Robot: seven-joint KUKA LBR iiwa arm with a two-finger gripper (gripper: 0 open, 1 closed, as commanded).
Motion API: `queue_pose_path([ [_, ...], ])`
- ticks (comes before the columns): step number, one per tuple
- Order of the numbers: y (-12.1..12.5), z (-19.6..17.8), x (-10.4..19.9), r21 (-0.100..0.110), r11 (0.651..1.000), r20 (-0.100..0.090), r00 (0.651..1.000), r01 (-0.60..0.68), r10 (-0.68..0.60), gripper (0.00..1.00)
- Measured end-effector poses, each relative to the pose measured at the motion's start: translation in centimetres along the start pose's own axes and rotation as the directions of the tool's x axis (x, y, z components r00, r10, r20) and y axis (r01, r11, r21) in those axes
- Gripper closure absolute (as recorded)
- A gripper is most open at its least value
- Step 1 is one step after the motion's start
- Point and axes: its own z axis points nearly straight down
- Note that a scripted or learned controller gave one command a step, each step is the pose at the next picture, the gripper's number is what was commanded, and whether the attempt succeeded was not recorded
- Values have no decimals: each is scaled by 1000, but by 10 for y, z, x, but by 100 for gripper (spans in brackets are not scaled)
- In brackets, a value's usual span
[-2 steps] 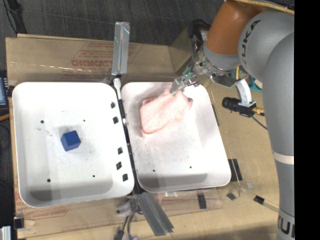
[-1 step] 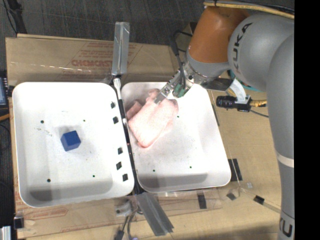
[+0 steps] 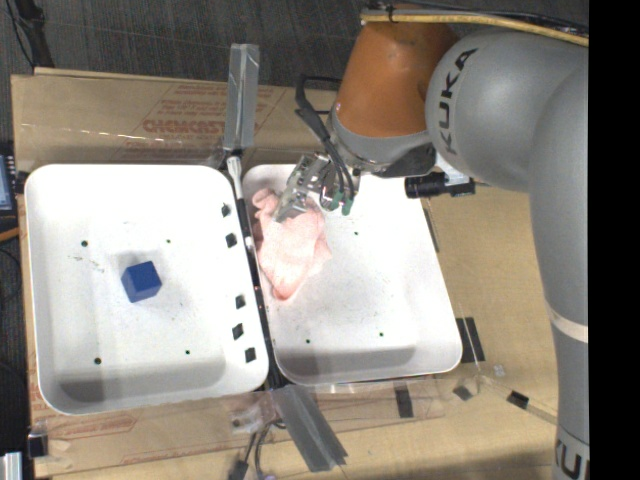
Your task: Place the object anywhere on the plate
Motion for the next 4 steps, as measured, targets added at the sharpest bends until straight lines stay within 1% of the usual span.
queue_pose_path([
  [1, 38, -13, 25, 0, 925, 1, 925, 379, -379, 100],
  [2, 72, -7, 57, 1, 925, 1, 925, 380, -380, 100],
  [3, 114, -12, 87, 1, 924, 0, 924, 382, -382, 100],
  [4, 114, -12, 87, 1, 924, 0, 924, 382, -382, 0],
])
